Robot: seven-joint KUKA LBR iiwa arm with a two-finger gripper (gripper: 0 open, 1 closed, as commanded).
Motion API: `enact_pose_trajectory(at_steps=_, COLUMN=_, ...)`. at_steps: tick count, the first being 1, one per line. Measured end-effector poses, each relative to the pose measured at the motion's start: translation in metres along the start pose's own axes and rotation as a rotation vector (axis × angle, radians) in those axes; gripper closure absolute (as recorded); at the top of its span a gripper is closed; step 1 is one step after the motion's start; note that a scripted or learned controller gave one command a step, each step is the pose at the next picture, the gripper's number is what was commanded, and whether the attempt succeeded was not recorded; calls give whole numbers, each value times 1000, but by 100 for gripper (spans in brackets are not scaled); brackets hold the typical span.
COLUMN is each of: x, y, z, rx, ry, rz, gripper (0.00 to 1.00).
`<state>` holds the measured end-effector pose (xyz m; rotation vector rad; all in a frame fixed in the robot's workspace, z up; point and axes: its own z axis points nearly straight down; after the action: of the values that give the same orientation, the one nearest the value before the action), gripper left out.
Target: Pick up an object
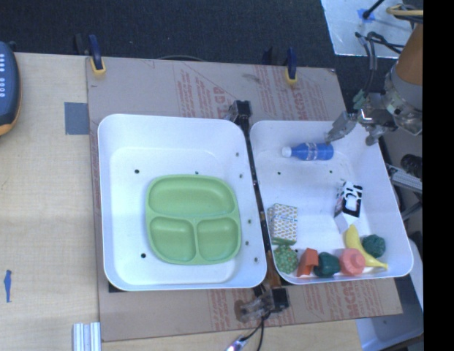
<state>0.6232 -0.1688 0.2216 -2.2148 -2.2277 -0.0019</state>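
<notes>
My gripper hangs over the far right corner of the right bin, open, with nothing between its fingers. A blue bottle lies on its side just to the left of the gripper, apart from it. A black and white item lies mid-bin. A patterned box sits near the bin's left wall. Along the near edge lie a green bumpy toy, an orange piece, a dark green piece, a pink piece, a yellow banana and a green piece.
The left bin holds a green divided plate. A blue and yellow device rests at the bench's far left. Clamps pin the cardboard sheet at the back edge.
</notes>
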Motion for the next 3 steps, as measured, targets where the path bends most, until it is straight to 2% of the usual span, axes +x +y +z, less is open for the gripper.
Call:
enact_pose_trajectory(at_steps=1, x=-37, y=-35, z=40, rx=6, ry=-2, rz=2, gripper=0)
enact_pose_trajectory(at_steps=2, x=-43, y=-58, z=134, rx=8, ry=0, rz=1, gripper=0)
enact_pose_trajectory(at_steps=3, x=-44, y=-56, z=118, rx=3, ry=-3, rz=1, gripper=100)
